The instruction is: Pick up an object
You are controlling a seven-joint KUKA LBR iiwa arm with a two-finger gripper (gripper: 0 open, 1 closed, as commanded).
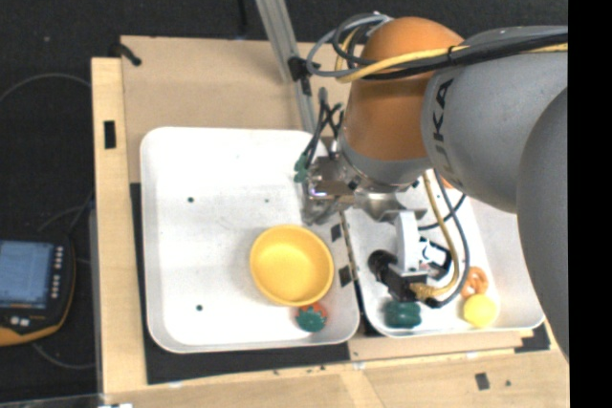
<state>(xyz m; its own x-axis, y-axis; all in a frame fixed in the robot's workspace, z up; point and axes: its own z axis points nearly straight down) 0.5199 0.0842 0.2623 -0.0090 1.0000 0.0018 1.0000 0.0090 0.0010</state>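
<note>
The left bin (206,205) holds 2 things, both near its front right corner. The yellow bowl (292,265) sits upright with its mouth facing up. It is round, so it has no long axis and no end to point with. A small teal-and-red piece (311,318) lies just in front of it, touching or nearly touching the bowl's wall; what it is cannot be made out.

The gripper (323,191) hangs over the wall between the 2 bins, just behind the bowl and nearer to it than to anything else. The wrist hides its working end, so I cannot tell whether it is open or closed. Nothing can be seen held in it.

The bowl looks the likeliest pick. It appears to be thin plastic: light, stiff and smooth. A pinch across the rim, 1 side inside and 1 outside, would probably hold better than a squeeze across the full width, which looks wide and may slip.

The right bin (445,331) carries 3 small things along its front: a green lump (402,312), an orange piece (473,280) and a yellow rounded piece (479,309). These are probably light too.
</note>
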